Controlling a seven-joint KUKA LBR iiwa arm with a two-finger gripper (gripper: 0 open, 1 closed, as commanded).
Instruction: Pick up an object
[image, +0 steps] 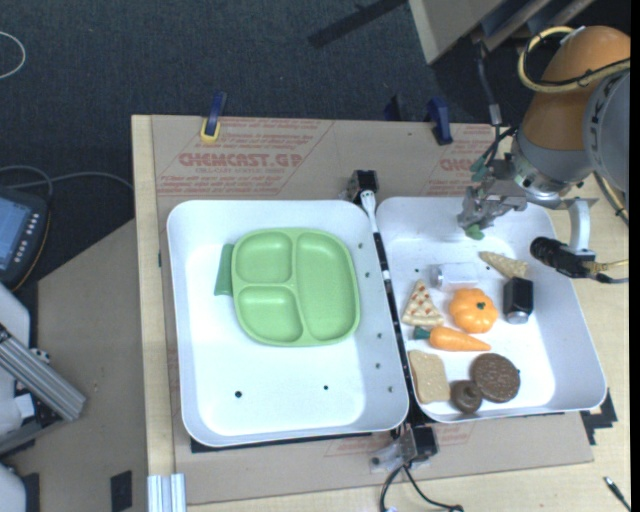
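While the grey two-finger gripper (478, 222) hangs over the far part of the right white bin (575, 350), finger spacing impossible to tell, small green scrap at its tips, orange toy pumpkin (473, 309) mid-bin nearer, green three-section plastic plate (294, 286) in left bin (200, 380)

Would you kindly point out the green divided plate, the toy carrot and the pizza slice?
green divided plate (296, 286): camera view, on the ridge where its compartments meet.
toy carrot (458, 340): camera view, mid-body.
pizza slice (422, 305): camera view, centre of the wedge.
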